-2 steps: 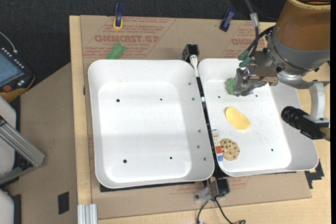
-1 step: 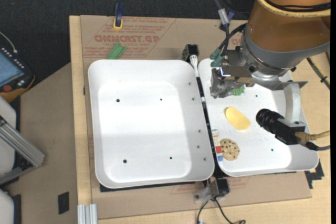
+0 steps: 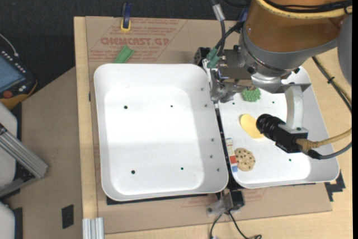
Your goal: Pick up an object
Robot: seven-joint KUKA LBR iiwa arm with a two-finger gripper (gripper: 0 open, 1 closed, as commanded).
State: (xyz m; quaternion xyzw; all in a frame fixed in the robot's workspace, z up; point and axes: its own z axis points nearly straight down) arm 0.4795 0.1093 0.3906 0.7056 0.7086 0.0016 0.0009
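Yellow oval [image 3: 249,123] in right-hand bin [image 3: 279,168], long axis slanting upper-left to lower-right, jaws' state cannot be told

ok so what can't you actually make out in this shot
All in the camera view:
- green object: mostly hidden under the arm.
- yellow object: right side covered by the robot.
- small red and blue item beside the cookie: too small to identify.
- right bin: far corner hidden behind the arm.
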